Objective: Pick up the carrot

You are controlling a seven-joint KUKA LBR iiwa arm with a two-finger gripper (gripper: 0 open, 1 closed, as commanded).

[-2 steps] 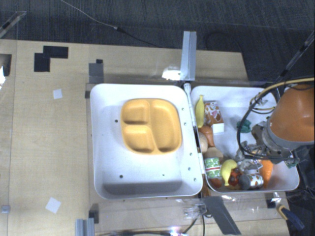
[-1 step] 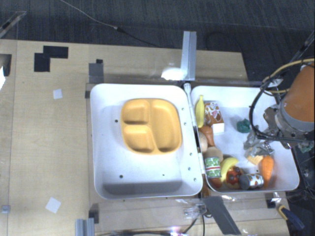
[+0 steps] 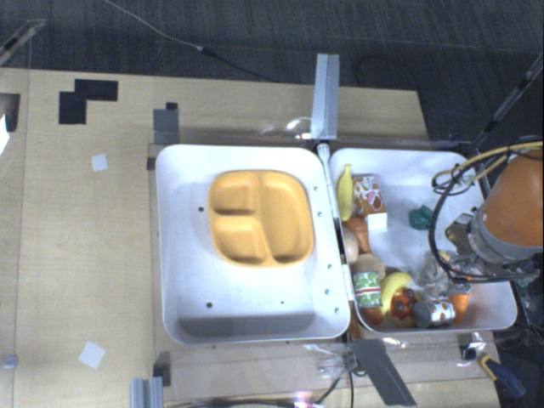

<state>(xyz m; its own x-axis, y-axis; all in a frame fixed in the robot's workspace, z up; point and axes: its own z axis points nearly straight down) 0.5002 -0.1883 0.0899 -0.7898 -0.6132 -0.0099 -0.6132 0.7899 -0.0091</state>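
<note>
The left bin (image 3: 183,253) is the biggest thing here and just holds a yellow divided tray (image 3: 257,218). The action is in the right bin (image 3: 399,164), lower right of the frame. The arm (image 3: 514,211) hangs over its bottom corner with the gripper (image 3: 446,289) down in the clutter; I honestly can't tell how it's set. The carrot (image 3: 461,300) looks like that orange bit right beside it (mostly hidden). I'd come straight down on it and steer clear of the banana (image 3: 394,289) and the can (image 3: 368,289) to the left.
</note>
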